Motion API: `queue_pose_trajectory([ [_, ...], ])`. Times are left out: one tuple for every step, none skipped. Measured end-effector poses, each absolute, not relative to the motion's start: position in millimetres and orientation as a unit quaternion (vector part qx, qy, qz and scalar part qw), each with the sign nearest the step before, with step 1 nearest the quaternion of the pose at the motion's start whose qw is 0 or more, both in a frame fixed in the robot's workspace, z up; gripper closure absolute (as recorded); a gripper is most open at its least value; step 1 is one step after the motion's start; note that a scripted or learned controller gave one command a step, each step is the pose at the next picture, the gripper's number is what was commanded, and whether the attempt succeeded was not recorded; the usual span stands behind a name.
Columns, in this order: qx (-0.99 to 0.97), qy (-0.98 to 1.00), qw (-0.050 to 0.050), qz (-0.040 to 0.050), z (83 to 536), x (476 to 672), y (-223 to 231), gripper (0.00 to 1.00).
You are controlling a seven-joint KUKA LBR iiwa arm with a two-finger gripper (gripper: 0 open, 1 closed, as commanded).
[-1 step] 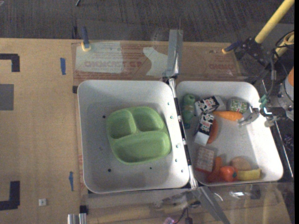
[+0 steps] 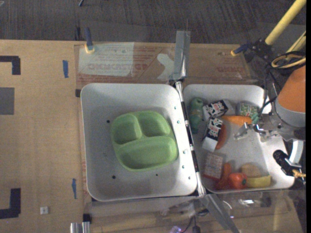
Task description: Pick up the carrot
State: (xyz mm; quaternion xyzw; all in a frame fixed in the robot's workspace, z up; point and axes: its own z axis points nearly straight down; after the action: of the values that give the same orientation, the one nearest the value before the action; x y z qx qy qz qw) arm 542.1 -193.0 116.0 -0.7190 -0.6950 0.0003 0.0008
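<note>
- Nearest the camera, at the bottom edge of the view, grey metal struts [image 2: 214, 212] cross below the seam where the two bins meet.
- Left bin [image 2: 97, 106] holds a green divided plate [image 2: 144, 141] with three compartments, lying near its middle.
- Right bin [image 2: 252, 154] is crowded: a green bottle-shaped item [image 2: 196, 113] lies along its left wall, with two small black-and-white cartons [image 2: 215, 108] [image 2: 214, 130] just beside it.
- A small flat packet [image 2: 213, 165] with reddish print lies lower down; its writing is too small to read.
- Along the bottom wall of that bin sit a red tomato-like piece [image 2: 236, 180], a round tan piece [image 2: 251, 169] and a yellow banana [image 2: 258, 181], close together.
- A green-printed packet [image 2: 247, 110] sits near the top of the bin.
- Behind the left bin, a clear sheet [image 2: 109, 62] taped to the brown counter [image 2: 39, 144] bears faint lettering I cannot read.
- Carrot [image 2: 236, 121], orange, lies across the upper middle of the right bin, between the cartons and the green-printed packet.
- Another orange tapered piece [image 2: 221, 138] slants down beside the lower carton.
- Tool [image 2: 249, 129] hangs just beside the carrot's right end, slightly lower; the arm's orange band [image 2: 295, 93] is to its right.
- Whether its fingers are apart or together cannot be told, and nothing is clearly seen between them.
</note>
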Motion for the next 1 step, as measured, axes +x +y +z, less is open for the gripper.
queue_pose_trajectory([
  [-0.733,-0.680,0.001,0.0001,108.5,539.0,-186.0,0.00],
])
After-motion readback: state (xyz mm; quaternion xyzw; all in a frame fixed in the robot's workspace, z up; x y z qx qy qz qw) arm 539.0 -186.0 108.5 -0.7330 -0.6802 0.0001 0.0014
